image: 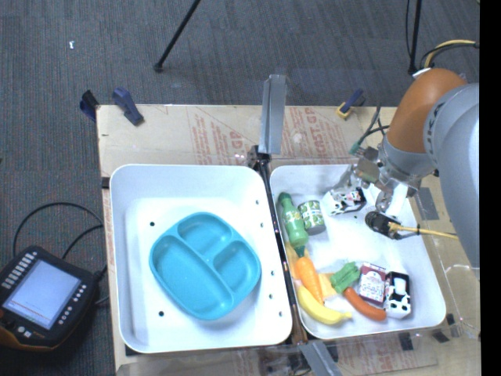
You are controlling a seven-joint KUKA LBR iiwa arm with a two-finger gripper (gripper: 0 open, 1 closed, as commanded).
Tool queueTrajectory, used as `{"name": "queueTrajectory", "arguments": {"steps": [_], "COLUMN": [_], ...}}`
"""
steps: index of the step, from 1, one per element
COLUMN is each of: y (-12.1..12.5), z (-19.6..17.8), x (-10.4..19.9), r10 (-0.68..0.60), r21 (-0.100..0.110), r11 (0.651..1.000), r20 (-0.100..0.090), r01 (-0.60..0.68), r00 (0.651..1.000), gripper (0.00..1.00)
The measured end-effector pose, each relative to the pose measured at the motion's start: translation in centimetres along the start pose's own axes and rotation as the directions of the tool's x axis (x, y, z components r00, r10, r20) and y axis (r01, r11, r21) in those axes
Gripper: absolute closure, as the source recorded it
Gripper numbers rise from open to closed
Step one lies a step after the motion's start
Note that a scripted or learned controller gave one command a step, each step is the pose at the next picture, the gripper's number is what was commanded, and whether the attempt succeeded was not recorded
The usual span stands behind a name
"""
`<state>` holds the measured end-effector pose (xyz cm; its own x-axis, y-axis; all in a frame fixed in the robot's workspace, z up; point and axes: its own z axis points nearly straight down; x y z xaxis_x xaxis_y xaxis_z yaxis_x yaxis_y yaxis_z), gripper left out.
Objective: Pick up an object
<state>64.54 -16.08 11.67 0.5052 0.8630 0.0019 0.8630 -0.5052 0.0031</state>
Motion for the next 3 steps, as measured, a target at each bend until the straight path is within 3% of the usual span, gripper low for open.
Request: {"name": "queueTrajectory", "arguments": {"steps": [1, 2, 3], "y": [0.7, 0.7, -3.3], "z": [1.5, 0.4, -8.6], "x": [0.2, -0.1, 5.3], "r10": [0.017, 0.018, -0.154], "r21": [-0.01, -0.006, 0.01], "r11": [1.0, 1.0, 0.988], "r20": [-0.011, -0.003, 0.003], "r01": [-0.018, -0.018, 0.154], "r00": [1.0, 1.0, 0.988], "gripper": [0.0, 1.0, 1.0]}}
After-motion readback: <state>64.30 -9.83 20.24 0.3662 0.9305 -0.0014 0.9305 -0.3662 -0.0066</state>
